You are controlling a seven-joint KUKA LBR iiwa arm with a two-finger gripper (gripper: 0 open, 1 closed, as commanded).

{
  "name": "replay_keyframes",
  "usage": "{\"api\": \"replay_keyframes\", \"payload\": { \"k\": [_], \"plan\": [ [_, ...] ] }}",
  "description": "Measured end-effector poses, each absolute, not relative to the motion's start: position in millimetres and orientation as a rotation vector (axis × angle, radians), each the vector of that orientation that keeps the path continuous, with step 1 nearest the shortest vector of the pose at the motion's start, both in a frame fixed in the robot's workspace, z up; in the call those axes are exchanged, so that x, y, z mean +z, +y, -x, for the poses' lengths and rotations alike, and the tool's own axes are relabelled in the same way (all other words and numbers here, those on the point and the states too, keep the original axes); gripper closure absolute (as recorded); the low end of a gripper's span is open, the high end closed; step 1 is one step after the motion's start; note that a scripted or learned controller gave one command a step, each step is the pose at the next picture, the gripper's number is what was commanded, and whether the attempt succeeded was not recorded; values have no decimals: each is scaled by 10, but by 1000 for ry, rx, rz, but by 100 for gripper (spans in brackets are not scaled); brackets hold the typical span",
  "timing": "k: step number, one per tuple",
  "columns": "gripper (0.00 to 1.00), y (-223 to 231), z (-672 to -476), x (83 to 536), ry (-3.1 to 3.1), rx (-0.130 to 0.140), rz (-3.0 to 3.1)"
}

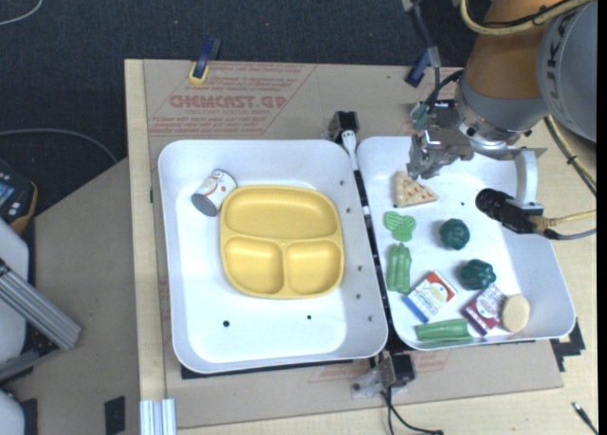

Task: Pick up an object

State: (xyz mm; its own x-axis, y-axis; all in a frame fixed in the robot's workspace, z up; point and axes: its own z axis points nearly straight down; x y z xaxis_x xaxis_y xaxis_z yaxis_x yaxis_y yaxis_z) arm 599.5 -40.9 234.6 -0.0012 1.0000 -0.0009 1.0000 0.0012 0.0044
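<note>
My gripper (425,166) hangs over the far left part of the right bin (560,305), just above the upper edge of a tan pizza-slice toy (414,191). Whether it touches the slice cannot be told. Below the slice lie a pale green leafy piece (400,226) and a green pod-like vegetable (398,267). A dark green ball (454,233) and a dark green broccoli-like lump (475,274) sit further right. Near the front edge are a small red, white and blue box (430,295), a green cucumber (442,331), a red packet (482,310) and a beige round piece (516,312).
The left bin (180,262) holds a yellow divided plate (281,240) and a small tipped can (213,190) at its far left corner. A black-and-white strip (358,187) runs along the seam between the bins. The arm's orange band (517,30) looms over the right bin's far side.
</note>
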Motion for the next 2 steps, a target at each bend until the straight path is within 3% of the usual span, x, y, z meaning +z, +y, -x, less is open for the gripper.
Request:
{"api": "replay_keyframes", "payload": {
  "k": [1,2],
  "plan": [
    [100,-356,-6095,2324,2220,3,-2218],
    [100,-452,-6058,2331,2219,-1,-2223]
  ]
}}
